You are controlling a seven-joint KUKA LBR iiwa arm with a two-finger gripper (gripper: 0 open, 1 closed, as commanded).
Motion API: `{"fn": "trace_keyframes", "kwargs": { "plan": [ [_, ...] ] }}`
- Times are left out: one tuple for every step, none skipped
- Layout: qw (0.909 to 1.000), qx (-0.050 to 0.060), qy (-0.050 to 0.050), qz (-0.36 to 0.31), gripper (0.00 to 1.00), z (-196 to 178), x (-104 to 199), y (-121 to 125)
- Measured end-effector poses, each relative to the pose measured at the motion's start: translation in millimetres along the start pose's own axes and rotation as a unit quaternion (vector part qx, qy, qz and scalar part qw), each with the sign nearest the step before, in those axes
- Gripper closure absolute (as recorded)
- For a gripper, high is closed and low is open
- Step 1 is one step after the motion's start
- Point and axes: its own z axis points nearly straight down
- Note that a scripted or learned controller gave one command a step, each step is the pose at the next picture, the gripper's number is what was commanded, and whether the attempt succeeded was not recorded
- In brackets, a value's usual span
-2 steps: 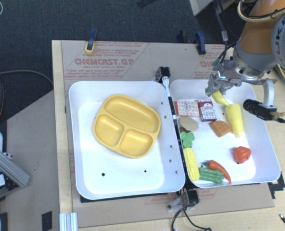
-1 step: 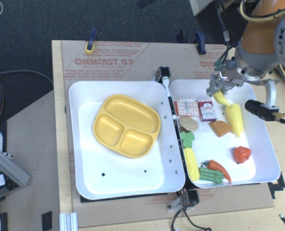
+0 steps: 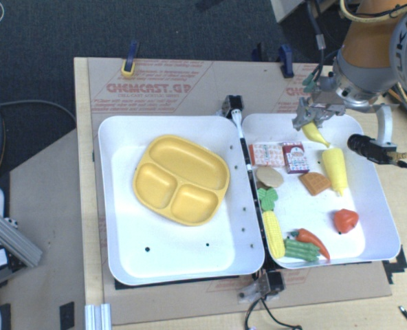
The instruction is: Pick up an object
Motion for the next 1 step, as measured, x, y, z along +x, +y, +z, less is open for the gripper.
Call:
{"fn": "trace_keyframes", "kwargs": {
  "plan": [
    [1.0000,0.004,0.001,0.001,1.00,20.8,-1.4,-6.6]
  ]
}}
